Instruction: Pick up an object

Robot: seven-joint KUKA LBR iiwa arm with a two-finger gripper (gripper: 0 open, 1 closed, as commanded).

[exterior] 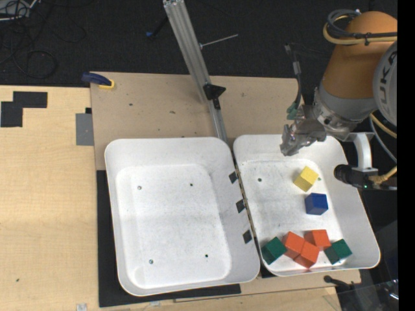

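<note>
Object: small yellow cube (pixel 306 178), resting in the far part of the right-hand shallow white bin (pixel 275 203), the block nearest the gripper.
Fingers: on the gripper (pixel 293 141); I cannot tell whether they are spread or closed; nothing visible between them.
Gripper position: above the bin's far rim, apart from the yellow cube.
Other blocks: blue cube (pixel 316 203) just beside the yellow one; orange blocks (pixel 306 245) and green blocks (pixel 274 249) clustered at the near edge.
Left-hand white bin (pixel 170 216): on the counter (pixel 45 193) beside the right one.
Progress: nothing lifted; approach, grasp and lift all appear left.

metal rail (pixel 192 57), blue clamp (pixel 97 79), black cables (pixel 23 5)
</note>
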